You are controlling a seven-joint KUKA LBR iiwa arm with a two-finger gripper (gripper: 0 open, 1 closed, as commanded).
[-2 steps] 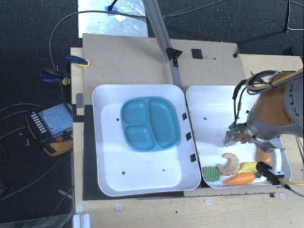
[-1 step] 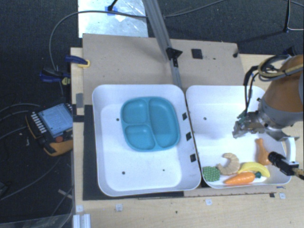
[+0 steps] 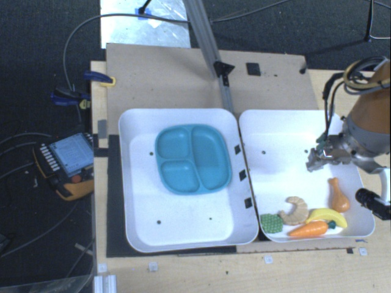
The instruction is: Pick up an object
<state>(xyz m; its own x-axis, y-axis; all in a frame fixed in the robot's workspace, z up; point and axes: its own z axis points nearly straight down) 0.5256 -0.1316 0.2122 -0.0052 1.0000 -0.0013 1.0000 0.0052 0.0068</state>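
Hangs over the right bin (image 3: 263, 124): tool (image 3: 320, 158), nothing seen between its tips; spread or pressed together, impossible to tell from this slant. Sits apart from the toys, which crowd the bin's 5 o'clock corner.

Likely trouble: coming down on bare floor and closing on nothing. Crowding, too — drumstick (image 3: 338, 194) nearest, toward 5 o'clock from the tool; banana (image 3: 328, 217), carrot (image 3: 309, 229), croissant (image 3: 295, 210) and green piece (image 3: 272, 223) touching or nearly so, hard against the wall. Could nudge one aside, pinch two, or strike the rim.

Small, smooth, rounded, glossy: probably slippery. Left bin (image 3: 137, 218): blue plate (image 3: 193, 158).
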